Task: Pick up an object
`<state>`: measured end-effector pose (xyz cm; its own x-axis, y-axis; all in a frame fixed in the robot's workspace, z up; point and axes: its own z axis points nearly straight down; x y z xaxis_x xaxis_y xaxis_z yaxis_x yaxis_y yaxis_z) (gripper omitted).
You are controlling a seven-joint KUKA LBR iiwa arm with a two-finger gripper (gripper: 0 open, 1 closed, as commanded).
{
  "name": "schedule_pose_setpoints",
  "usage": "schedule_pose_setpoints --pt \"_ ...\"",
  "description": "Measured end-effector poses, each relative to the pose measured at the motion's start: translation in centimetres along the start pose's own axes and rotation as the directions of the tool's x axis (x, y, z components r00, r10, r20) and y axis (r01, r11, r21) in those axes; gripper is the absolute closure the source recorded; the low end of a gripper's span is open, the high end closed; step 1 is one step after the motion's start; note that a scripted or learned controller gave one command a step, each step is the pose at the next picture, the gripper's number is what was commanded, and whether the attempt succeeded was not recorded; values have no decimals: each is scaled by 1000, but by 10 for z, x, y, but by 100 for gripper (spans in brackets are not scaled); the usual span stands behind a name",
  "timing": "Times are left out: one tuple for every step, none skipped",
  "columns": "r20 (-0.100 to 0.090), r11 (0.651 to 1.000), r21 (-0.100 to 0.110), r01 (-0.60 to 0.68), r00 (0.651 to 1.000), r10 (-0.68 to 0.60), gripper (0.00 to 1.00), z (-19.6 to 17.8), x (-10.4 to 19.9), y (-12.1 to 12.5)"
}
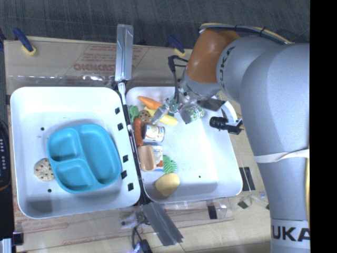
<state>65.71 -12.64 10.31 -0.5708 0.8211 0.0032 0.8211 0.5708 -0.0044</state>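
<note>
a: what's pickable, right bin (pixel 226 157)?
b: all along its left wall. orange carrot (pixel 150 103) at the top, lying aslant. yellow banana-like piece (pixel 168 120) just below it. small can (pixel 154 133) on its side, beside a reddish sausage shape (pixel 138 130). brown block (pixel 147 157) under that, a green bit (pixel 169 165) touching it. potato-like lump (pixel 167 183) lowest.
a: left bin (pixel 26 141)?
b: blue divided tray (pixel 83 157), flat. cookie (pixel 44 169) touching its left edge.
</note>
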Motion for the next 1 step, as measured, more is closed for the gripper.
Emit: schedule_pose_setpoints --pt "-1 971 2 -238 971 238 100 -89 43 28"
